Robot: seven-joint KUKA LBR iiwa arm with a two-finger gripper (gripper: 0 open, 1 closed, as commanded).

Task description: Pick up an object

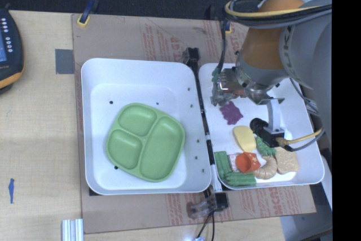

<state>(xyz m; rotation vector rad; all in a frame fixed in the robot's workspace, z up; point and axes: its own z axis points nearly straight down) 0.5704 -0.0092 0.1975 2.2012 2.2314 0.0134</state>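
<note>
Arm (271, 36) hangs above purple object (231, 113) in right bin (307, 121).

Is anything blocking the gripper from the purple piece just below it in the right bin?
Nothing visible does. The gripper hangs just above the purple piece, which lies apart from the yellow piece and the toy-food pile nearer the camera.

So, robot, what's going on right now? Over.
Tool low over right bin, beside purple toy. Nothing seen between its fingers. Toy food piled in that bin's near corner. Green divided plate alone in left bin.
</note>
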